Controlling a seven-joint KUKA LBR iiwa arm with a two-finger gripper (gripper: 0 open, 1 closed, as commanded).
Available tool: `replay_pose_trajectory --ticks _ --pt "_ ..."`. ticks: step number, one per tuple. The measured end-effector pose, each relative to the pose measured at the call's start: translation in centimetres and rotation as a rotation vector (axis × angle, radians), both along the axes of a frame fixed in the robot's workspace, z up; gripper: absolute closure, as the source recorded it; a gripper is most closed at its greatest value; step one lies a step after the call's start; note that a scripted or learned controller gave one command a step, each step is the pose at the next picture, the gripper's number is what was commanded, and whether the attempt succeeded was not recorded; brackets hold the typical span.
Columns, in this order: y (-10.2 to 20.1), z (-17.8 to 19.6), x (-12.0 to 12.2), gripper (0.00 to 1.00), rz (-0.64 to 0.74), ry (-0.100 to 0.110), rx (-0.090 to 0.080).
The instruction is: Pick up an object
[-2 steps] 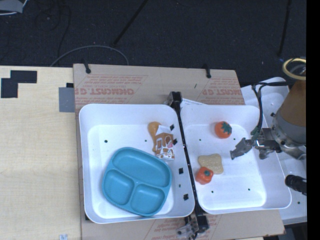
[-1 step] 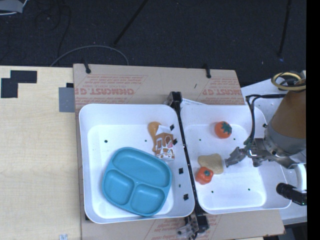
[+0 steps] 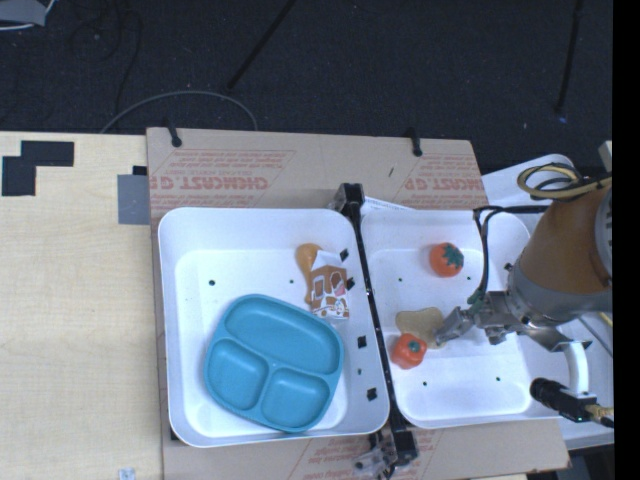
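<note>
In the right bin a small orange-red fruit with a green top lies near the back. A flat tan piece lies by the bin's left wall, and a second orange-red fruit sits just in front of it. My gripper reaches in from the right and hangs low right beside the tan piece, close to its right edge. I see nothing held in it. The arm's orange band covers the bin's right side.
The left bin holds a blue divided plate, a small patterned carton and a brown piece behind it. A black divider separates the bins. Cables lie at the right.
</note>
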State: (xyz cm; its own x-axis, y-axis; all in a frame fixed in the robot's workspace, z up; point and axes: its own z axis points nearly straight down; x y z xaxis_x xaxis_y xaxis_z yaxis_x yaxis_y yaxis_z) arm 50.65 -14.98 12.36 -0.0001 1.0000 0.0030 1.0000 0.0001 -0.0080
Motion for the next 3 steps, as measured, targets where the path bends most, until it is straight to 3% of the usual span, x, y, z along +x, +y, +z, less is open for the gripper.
replay_pose_trajectory --ticks 1,2,3 --pt "0.1 -3.5 0.1 0.00 -0.002 -0.007 0.000" --pt "0.1 -2.2 0.3 1.00 -0.005 -0.011 0.002" --pt "0.0 4.0 0.0 1.00 0.001 -0.009 -0.003"
